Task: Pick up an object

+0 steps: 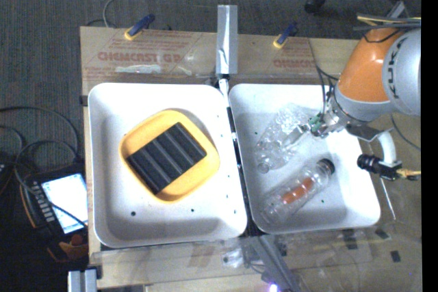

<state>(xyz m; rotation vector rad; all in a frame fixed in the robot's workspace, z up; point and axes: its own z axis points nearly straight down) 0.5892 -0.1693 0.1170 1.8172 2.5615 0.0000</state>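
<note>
In the right bin [356, 212] lie two clear items. A crumpled clear plastic bottle [279, 137] rests near the bin's middle, slanting up to the right. Below it lies a clear bottle [299, 191] with a black cap and an orange patch inside, also on a slant. My gripper [319, 125] hangs low at the upper right end of the crumpled bottle, under the orange band of the arm [366, 75]. Whether it touches the plastic is unclear. The left bin [109, 215] holds a yellow block with a black ribbed top [169, 154].
A metal post [226, 37] stands at the back between the bins. Two blue-and-yellow clamps [139, 26] [285, 34] grip the board's far edge. A black fitting [373, 163] juts over the right bin's right rim. Cables and a small screen [61, 198] lie on the floor at left.
</note>
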